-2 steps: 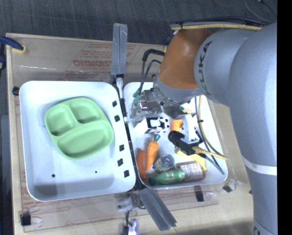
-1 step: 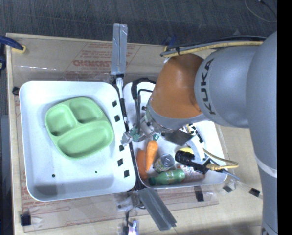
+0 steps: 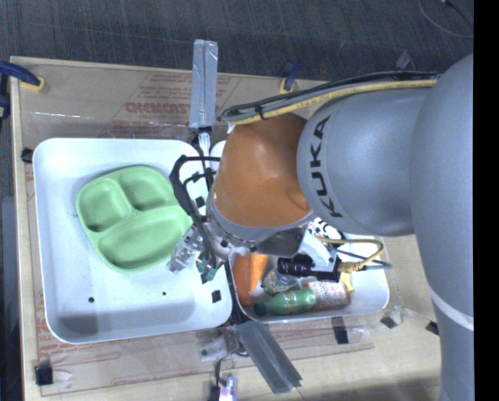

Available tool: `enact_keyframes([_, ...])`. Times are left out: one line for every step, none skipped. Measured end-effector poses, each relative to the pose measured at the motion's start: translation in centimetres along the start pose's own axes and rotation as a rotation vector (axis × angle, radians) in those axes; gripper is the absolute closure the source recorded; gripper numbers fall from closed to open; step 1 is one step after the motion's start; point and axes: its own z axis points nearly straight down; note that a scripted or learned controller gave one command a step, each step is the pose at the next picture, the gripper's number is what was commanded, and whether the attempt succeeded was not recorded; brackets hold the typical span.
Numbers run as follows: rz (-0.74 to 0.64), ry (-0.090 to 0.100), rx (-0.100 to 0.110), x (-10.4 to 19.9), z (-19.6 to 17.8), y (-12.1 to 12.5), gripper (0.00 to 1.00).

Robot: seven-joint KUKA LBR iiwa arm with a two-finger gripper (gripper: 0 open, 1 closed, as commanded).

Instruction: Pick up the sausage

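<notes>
The left bin has bare floor along its left wall and across its whole near side, apart from a few small dark specks. A green plate with three wells lies flat in the upper middle, clear of the left wall, its right edge near the bin's right wall.

The gripper hangs low just off the plate's lower right corner, in the narrow strip between the plate and the rim shared by the two bins. It is too tangled with cables to tell whether it is open or closed, and nothing can be seen in its grasp.

The arm covers most of the right bin, leaving a strip along its near wall in sight. That strip is crowded. An orange piece stands by the left wall. A green bottle lies on its side along the near wall. The sausage, brownish pink, lies just beyond and to the right of the bottle, seemingly touching it, well apart from the gripper
</notes>
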Motion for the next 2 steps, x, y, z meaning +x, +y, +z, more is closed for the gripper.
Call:
enact_keyframes([0.065, -0.002, -0.001, -11.1, 3.4, -12.5, 1.00])
enact_keyframes([0.260, -0.002, -0.002, -17.0, 5.9, -17.2, 1.00])
